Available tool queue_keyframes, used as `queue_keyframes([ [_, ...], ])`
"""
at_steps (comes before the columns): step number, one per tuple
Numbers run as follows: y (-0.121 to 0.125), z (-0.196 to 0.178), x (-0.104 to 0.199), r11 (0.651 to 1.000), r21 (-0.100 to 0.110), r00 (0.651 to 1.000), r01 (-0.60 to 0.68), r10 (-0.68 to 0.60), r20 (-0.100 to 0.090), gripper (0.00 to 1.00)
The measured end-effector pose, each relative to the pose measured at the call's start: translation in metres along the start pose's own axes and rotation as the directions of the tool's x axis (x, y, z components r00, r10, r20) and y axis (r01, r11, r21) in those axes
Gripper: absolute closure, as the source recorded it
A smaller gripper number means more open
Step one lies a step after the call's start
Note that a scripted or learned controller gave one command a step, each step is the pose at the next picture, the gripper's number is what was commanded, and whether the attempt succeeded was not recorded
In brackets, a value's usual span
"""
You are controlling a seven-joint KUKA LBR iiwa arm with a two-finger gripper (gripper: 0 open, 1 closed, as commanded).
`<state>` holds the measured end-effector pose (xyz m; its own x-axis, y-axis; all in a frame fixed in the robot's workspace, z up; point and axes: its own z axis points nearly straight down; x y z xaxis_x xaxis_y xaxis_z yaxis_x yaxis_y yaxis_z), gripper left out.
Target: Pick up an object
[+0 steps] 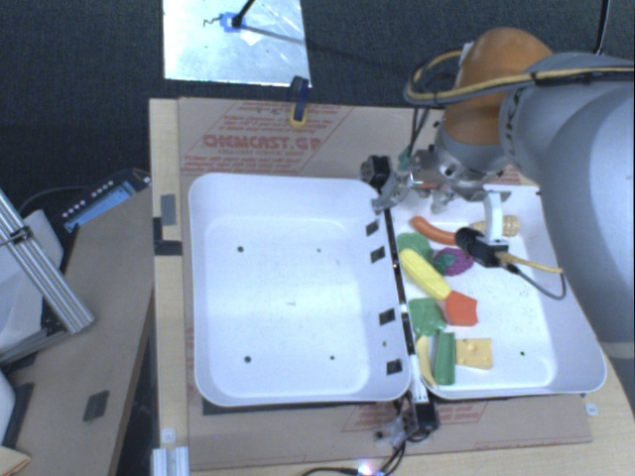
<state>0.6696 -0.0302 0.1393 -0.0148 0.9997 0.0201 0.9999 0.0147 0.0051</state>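
The gripper (425,194) hangs over the 12 o'clock end of the right bin (566,365), near the wall it shares with the left bin (213,266); whether it is open or closed, or has hold of anything, I cannot tell. Just at its 6 o'clock lies a red sausage (432,229). Further toward 6 o'clock lie a purple piece (455,261), a yellow corn cob (425,274), an orange piece (461,309), a green piece (427,315) and a yellow block (474,353). Both bins sit on the surface (268,137).

The brown sheet (347,139) bears red lettering "CHEMCAST GP".
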Motion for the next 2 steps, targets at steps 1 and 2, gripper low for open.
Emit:
queue_keyframes([
  [1,0.0010,0.0036,-0.0019,1.000,-0.003,1.000,0.004,-0.004,-0.006,0.00],
  [2,0.0009,0.0040,-0.0026,1.000,-0.002,1.000,0.003,-0.003,-0.007,0.00],
])
